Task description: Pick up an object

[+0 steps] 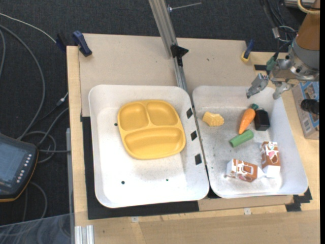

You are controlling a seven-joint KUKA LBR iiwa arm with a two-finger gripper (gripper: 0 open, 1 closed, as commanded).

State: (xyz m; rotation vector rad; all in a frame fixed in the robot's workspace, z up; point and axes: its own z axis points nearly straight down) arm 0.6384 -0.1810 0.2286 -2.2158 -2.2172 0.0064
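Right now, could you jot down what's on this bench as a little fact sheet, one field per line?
left bin: holds a yellow divided plate
right bin: holds the small items
yellow chunk: near the right bin's left wall
toy carrot: orange, touching a black block
green cylinder: just below the carrot's tip
cartons: two small brown-and-white ones, one lying at the front, one to its right
claw: above the right bin's far edge, holding nothing

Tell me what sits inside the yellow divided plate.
All three compartments of the yellow divided plate show bare yellow. The bin floor beneath the plate is covered, so unseen.
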